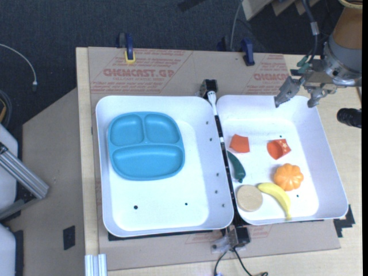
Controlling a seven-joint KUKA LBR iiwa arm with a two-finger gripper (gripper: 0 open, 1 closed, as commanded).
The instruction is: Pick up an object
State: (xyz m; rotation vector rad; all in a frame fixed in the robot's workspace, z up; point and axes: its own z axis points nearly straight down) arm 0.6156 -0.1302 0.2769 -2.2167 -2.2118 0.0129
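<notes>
My gripper (297, 99) hangs open over the far edge of the right bin (322, 154), with nothing between its fingers. Below it in that bin lie an orange-red block (240, 144) and a red block (279, 148). Nearer the front sit an orange pumpkin (288, 176), a yellow banana (276, 197) and a tan round disc (249, 198). A dark green piece (236, 165) lies against the bin's left wall.
The left bin (195, 200) holds a blue divided plate (146, 145). Blue clamps (127, 43) (248, 49) grip the board's far edge. A black bracket (209, 87) sits between the bins at the back.
</notes>
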